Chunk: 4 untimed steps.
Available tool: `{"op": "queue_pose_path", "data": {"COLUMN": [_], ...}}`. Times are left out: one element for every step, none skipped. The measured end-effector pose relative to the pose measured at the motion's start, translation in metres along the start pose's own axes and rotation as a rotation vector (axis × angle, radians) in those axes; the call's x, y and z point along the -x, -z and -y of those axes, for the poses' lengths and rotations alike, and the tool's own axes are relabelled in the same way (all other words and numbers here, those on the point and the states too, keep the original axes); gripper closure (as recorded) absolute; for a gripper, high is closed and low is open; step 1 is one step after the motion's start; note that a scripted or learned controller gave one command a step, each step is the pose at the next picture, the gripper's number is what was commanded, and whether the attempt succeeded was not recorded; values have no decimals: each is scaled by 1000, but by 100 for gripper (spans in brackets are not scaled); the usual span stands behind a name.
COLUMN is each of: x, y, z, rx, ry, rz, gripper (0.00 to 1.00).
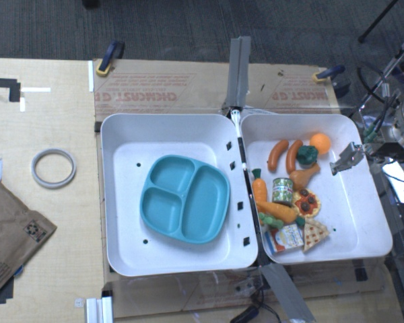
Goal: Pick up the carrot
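Food crowds the right bin [363, 237]: sausages [278, 155], a can [282, 190] and pizza slices [315, 234] lie left of the gripper [347, 159], whose finger state I cannot tell. The carrot [259, 188] lies beyond the can. The left bin [121, 247] holds a blue tray [185, 199].

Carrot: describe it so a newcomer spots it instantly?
Look in the right white bin, at its left wall beside the divider. The carrot is the small orange cone with a green top, standing left of the green can; the nearby sausages lack green tops.
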<state>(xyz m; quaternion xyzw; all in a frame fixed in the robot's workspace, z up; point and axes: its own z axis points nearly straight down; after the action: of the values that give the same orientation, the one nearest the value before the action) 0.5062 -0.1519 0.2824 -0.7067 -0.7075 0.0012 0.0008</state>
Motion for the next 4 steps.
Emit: {"op": "queue_pose_path", "data": {"x": [20, 45, 62, 36], "y": [-30, -76, -155, -189], "z": [-43, -81, -154, -146], "rx": [1, 3, 6, 5], "ry": [59, 357, 284, 179], "rz": [1, 1, 2, 1], "gripper": [0, 0, 0, 0]}}
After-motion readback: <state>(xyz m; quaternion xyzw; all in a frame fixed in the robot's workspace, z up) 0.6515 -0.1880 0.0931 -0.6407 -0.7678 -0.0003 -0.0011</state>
